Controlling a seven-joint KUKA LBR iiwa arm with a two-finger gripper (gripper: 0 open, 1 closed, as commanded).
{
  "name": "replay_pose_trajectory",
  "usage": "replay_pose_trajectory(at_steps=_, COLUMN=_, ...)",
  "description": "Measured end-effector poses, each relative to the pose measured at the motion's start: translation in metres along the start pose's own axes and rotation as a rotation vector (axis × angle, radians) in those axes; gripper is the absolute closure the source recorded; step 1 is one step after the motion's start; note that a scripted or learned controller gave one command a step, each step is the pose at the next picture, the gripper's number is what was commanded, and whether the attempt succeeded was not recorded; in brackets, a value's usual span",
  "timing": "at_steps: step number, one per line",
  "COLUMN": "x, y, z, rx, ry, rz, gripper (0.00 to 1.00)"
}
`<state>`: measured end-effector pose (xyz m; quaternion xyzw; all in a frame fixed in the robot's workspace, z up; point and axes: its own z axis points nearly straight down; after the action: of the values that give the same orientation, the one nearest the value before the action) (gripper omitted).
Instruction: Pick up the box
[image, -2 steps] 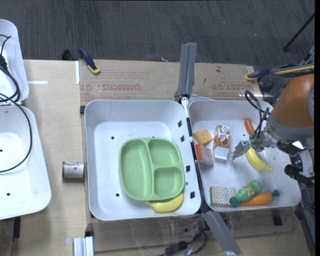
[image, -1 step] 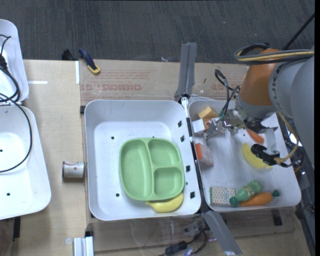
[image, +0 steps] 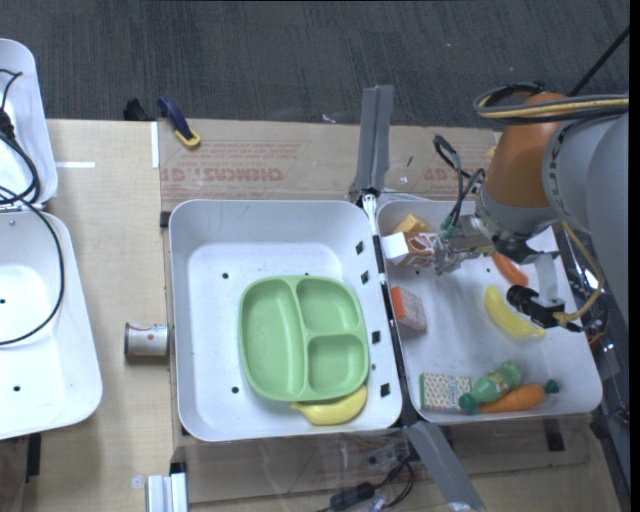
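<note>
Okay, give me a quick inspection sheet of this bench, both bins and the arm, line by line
Surface: two white bins, left bin, right bin.
Job's things: small box at the right bin's far end, by the gripper.
Clutter: green divided plate over a banana in the left bin; another banana, carrot, green bottle on the right.
Gripper: low over the box; finger state unclear.
Cables: black wire at the wrist.
Surroundings: can on the bench.

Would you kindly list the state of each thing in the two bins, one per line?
Green tray: flat, right way up, in the left bin.
Banana: partly under the tray's near edge.
Second banana: lying in the right bin.
Box: lying at the gripper; grasp unclear.
Bottle: on its side.
Carrot: lying beside the bottle.
</note>
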<state>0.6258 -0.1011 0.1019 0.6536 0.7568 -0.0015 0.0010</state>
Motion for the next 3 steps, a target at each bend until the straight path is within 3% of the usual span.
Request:
replay_pose_trajectory(at_steps=1, x=0.001, y=0.000, z=0.000, rx=0.000, ry=0.001, rz=0.000, gripper=0.00)
replay_pose_trajectory(at_steps=2, x=0.017, y=-0.127, z=0.010, rx=0.001, ry=0.004, rz=0.436, gripper=0.00)
replay_pose_trajectory(at_steps=3, x=0.027, y=-0.130, z=0.011, rx=0.002, ry=0.005, rz=0.496, gripper=0.00)
